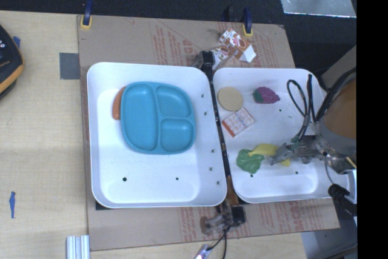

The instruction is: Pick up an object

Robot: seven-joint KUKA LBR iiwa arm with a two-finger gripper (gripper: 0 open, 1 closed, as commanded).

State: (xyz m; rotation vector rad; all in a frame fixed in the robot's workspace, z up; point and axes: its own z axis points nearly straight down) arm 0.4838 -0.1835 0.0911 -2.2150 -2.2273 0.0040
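Two white bins are sitting side by side on the bench, the left bin (103, 185) and the right bin (267, 191), touching along their shared edge. The arm (339, 112) is reaching in from three o'clock, and its gripper (280, 158) is hanging low over the right bin toward that bin's five o'clock area. Its fingers are lying close together right at the yellow object (265, 149), but whether they are pinching it, pressed together or slightly spread cannot be told from this slant. The yellow object is lying just at nine o'clock of the fingertips, touching a green leafy object (248, 161) at its seven o'clock. A round tan disc (230, 98) is resting near the bin's eleven o'clock corner, with a small printed card (238, 122) just beside it at five o'clock, and a purple object (265, 94) is lying toward twelve o'clock. In the left bin, a blue divided plate (159, 117) is lying over an orange object (116, 105) that is peeking out at its nine o'clock edge.
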